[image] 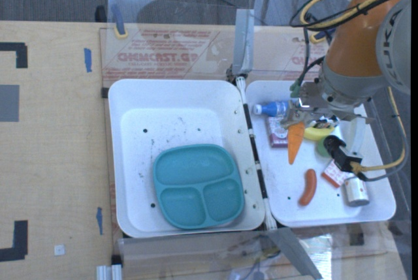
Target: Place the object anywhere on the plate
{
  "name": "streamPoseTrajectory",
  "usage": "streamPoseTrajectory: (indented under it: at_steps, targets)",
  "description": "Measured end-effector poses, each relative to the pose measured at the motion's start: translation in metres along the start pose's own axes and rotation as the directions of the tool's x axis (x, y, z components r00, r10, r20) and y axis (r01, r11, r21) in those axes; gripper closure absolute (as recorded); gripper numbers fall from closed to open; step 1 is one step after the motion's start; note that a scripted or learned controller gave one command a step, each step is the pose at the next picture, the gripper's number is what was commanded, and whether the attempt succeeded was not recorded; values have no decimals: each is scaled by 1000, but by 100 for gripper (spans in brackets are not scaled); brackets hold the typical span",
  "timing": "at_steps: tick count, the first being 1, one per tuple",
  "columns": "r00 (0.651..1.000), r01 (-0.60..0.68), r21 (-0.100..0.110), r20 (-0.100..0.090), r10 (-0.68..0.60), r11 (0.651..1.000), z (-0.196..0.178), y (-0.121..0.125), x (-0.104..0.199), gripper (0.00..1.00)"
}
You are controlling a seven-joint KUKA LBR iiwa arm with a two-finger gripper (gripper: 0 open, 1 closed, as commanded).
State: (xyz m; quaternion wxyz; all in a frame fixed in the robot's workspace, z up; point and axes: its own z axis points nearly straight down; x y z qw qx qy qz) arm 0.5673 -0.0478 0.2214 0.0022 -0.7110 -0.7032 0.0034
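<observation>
One carrot (295, 141) sits at right-centre of frame in the right bin (379, 207), gripper (302, 117) just above it, finger state unclear; judged pick step, next: grasp, carry left to teal plate (196, 184).

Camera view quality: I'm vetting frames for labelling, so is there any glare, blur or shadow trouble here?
Camera view: lighting even, shadows soft; teal plate sharp; clear panels behind the bins reflect faintly; arm's wrist covers part of the right bin, hiding some items.

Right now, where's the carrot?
The carrot lies in the right bin, near its upper left, tip pointing down, just under the hand, with the sausage below it.
</observation>
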Motion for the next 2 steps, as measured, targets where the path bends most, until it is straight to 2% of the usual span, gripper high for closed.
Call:
streamPoseTrajectory:
  at_steps: [1, 2]
  targets:
    - [991, 136, 1, -1, -136, 991, 41, -32, 94, 100]
    - [991, 134, 0, -1, -134, 991, 40, -32, 93, 0]
